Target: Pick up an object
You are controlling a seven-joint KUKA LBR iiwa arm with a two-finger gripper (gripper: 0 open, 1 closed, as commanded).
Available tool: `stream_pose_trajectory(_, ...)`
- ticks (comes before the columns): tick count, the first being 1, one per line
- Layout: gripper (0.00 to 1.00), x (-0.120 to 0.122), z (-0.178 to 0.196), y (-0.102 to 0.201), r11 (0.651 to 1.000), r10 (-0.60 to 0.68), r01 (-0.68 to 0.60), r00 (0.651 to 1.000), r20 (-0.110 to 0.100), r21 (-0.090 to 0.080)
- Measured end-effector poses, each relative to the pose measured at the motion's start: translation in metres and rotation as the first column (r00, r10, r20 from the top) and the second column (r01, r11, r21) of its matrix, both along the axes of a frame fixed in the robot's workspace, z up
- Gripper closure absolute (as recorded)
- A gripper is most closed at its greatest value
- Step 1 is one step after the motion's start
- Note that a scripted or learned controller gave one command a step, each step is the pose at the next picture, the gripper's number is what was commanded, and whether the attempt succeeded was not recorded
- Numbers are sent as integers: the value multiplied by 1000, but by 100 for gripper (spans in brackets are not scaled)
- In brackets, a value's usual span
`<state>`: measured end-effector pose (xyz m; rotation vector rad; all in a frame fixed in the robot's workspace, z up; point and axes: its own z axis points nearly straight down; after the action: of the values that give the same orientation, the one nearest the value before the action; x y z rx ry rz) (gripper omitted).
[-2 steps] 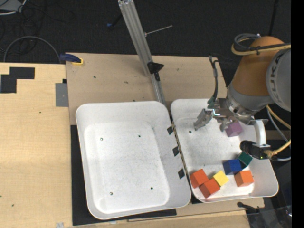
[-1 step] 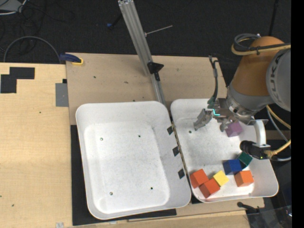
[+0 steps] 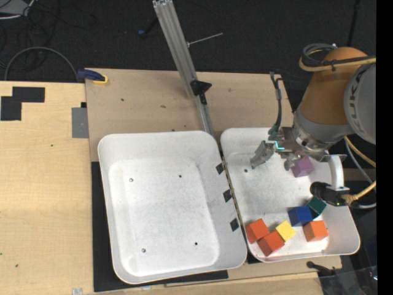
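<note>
While the gripper (image 3: 277, 154) hangs over the right bin (image 3: 265, 183), its jaws look spread and hold nothing. A purple block (image 3: 301, 167) sits just beside them, toward the arm. It is likely light, stiff and smooth-faced, best pinched across two flat opposite sides. Nearly cubic, it has no clear long axis; its facing is hard to tell.

You get one fixed camera above the bench (image 3: 147, 103), angled down, wide enough for both bins (image 3: 123, 158); arm (image 3: 334, 97) enters right.
</note>
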<state>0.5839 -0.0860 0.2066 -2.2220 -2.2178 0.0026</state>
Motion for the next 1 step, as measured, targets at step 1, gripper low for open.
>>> stream_pose_trajectory(1, 0, 0, 0, 0, 1000, 0, 0, 1000, 0, 0)
